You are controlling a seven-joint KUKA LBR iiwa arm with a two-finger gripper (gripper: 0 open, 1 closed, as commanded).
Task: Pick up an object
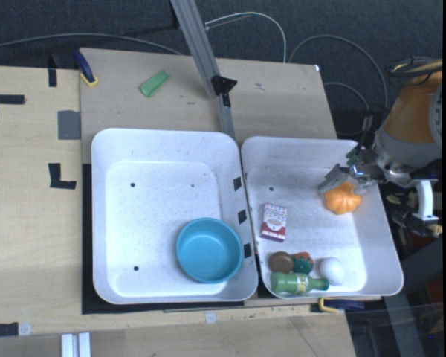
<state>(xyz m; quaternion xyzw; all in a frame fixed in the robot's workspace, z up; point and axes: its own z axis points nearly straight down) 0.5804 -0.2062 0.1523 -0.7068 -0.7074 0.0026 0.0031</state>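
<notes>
My gripper point(348, 182) hangs over the back right part of the right bin point(305, 155), reaching in from the right. Directly beneath and touching it in the view is an orange lumpy object point(343, 201), partly covered at its top by the gripper. Whether the object is gripped is not visible. Further forward in the same bin lie a small red and white box point(274, 222), a brown round item point(281, 261), a green bottle point(297, 282), a small red and green item point(304, 261) and a white egg-like ball point(332, 271).
The left bin point(134, 155) holds a blue bowl point(209, 249) at its front right. A grey pole point(201, 43) slants across the bench behind the bins. A green block point(154, 84) lies on the bench at the back left.
</notes>
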